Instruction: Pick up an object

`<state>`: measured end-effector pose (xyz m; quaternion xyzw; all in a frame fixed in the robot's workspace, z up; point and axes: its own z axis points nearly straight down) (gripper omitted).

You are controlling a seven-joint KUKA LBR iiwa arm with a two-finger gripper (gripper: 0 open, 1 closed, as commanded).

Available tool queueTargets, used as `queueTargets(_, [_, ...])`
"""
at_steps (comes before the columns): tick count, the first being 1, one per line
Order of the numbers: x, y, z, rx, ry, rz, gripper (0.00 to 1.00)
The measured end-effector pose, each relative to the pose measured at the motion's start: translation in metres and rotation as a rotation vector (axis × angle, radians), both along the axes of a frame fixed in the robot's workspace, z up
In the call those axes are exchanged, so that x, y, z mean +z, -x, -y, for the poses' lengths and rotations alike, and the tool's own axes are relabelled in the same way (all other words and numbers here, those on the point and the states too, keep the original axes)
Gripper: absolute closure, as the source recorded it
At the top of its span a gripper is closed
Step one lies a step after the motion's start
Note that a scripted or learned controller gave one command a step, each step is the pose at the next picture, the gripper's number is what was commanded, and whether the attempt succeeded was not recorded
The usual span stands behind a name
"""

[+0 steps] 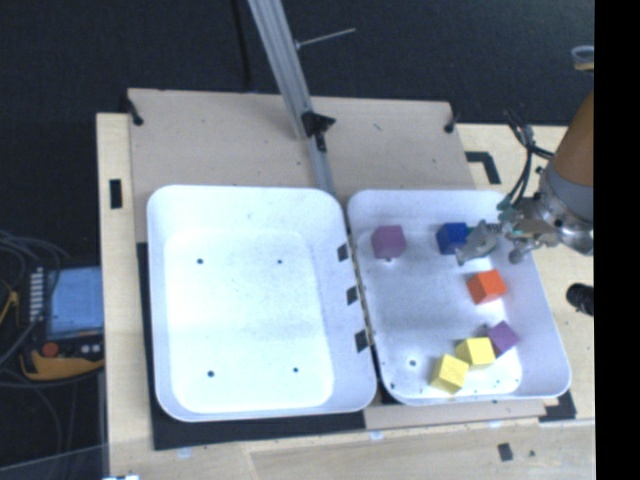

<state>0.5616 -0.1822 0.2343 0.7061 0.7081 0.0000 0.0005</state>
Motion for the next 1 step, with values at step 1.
queueTargets(1, [0.0001, -0.0001, 0.0, -0.001, 0.0, 0.001, 0.0])
